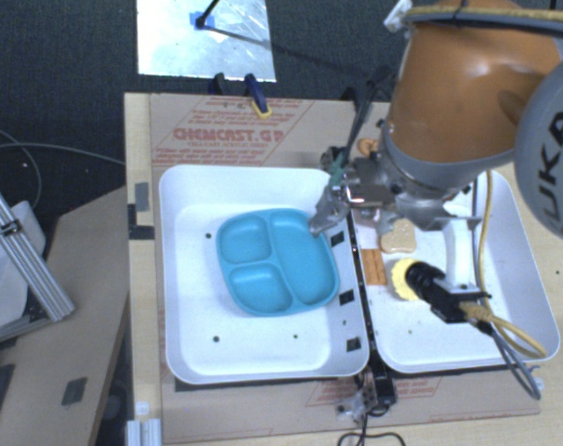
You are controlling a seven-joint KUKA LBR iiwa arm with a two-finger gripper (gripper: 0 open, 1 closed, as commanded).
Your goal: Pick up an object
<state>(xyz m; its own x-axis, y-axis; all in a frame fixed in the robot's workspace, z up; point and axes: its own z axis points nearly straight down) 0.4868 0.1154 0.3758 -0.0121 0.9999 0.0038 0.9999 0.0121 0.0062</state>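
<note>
A blue divided plate (277,260) lies flat in the middle of the left bin (198,342). My gripper (324,214) reaches down from the big grey and orange arm to the plate's far right rim, close to the wall between the bins. Whether it touches the plate is unclear. In the right bin (518,240), just under the wrist, lie a tan bread-like piece (398,240), a small orange-brown block (374,269) and a yellow round thing (404,279) that the robot partly hides.
The arm covers the far part of the right bin. A small brown thing (365,145) sits at that bin's far edge. Behind the bins lie a cardboard sheet (228,130) and a shiny foil square (205,26). A metal frame (17,249) stands at the left.
</note>
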